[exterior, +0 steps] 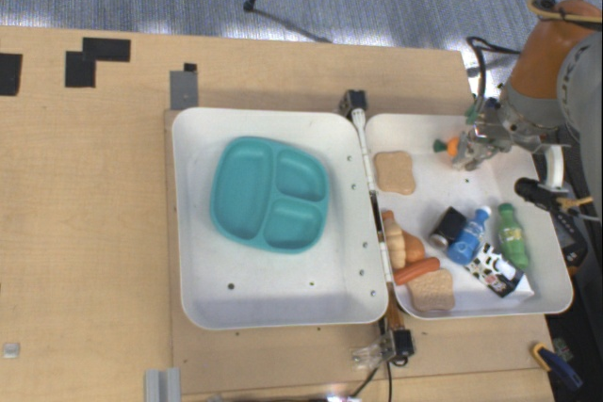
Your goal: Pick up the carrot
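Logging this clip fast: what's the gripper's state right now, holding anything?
Gripper: over the right bin's far edge, right beside the carrot; open or closed cannot be told, and no hold on the carrot shows.

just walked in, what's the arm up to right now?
It's going for the carrot, a small orange piece with a green top near the back of the right bin. The gripper is down right beside it, at the carrot's right end; a grasp can't be confirmed from this angle. The rest of that bin is untouched: bread slices, a hot dog, a blue bottle and a green bottle. The left bin holds a teal divided plate.
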`<state>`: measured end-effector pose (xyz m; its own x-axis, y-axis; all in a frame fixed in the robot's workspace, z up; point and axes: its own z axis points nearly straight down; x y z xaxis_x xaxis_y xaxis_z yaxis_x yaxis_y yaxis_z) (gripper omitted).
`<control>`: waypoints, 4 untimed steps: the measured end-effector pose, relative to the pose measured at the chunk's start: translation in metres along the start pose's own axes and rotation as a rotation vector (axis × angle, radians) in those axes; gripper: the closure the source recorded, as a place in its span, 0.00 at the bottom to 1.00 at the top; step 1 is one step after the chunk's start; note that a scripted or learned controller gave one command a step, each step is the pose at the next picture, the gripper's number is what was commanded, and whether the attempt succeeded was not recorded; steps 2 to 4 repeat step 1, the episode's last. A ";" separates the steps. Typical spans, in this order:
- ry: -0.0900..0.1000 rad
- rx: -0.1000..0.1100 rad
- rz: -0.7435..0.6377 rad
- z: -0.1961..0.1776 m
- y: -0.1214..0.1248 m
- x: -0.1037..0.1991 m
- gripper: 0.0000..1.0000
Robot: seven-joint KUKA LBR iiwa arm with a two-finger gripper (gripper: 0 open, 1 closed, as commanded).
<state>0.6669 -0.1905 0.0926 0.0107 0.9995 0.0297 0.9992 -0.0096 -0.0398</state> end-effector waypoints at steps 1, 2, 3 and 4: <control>-0.006 -0.004 0.000 -0.001 0.000 -0.002 0.00; -0.006 -0.004 0.000 -0.001 0.000 -0.002 0.00; -0.006 -0.004 0.000 -0.001 0.000 -0.002 0.00; -0.006 -0.004 0.000 -0.001 0.000 -0.002 0.00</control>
